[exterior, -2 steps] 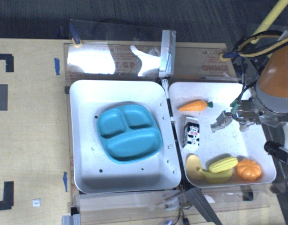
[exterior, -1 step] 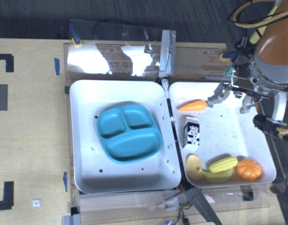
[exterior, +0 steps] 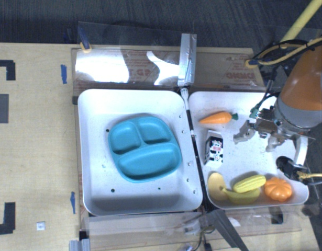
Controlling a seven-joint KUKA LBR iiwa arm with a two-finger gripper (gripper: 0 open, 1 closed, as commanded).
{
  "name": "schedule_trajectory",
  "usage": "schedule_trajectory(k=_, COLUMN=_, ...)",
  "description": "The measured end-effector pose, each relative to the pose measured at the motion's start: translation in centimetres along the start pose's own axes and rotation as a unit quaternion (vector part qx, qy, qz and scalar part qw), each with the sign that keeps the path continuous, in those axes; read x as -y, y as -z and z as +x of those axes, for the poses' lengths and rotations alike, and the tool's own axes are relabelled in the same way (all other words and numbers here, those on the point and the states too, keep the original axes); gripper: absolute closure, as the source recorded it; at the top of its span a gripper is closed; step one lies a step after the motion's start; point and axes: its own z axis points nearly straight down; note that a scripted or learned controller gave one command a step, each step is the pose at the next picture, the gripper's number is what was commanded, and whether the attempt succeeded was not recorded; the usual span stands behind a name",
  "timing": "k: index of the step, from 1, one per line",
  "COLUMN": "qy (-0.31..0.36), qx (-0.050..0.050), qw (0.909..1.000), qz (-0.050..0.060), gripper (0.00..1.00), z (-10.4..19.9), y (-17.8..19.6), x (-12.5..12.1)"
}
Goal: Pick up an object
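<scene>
Camera view. Right bin (exterior: 302,195): carrot (exterior: 217,118) far left; milk carton (exterior: 215,149) centre; banana (exterior: 230,191), corn (exterior: 248,182), orange pumpkin (exterior: 278,189) near. Gripper (exterior: 257,134) mid-bin; grip state unclear. Risk: closing on bare floor between carrot and corn.

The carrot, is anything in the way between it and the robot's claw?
Nothing visible is. The gripper sits over the right bin, and the carrot lies to its left in this view with bare bin floor between them. The black-and-white toy lies below that path, not in it.
</scene>
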Motion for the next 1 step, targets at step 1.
schedule_trajectory(k=1, qy=0.001, qx=-0.001, qw=1.0, qz=-0.001, gripper=1.0, z=0.2, y=1.04, x=-0.14)
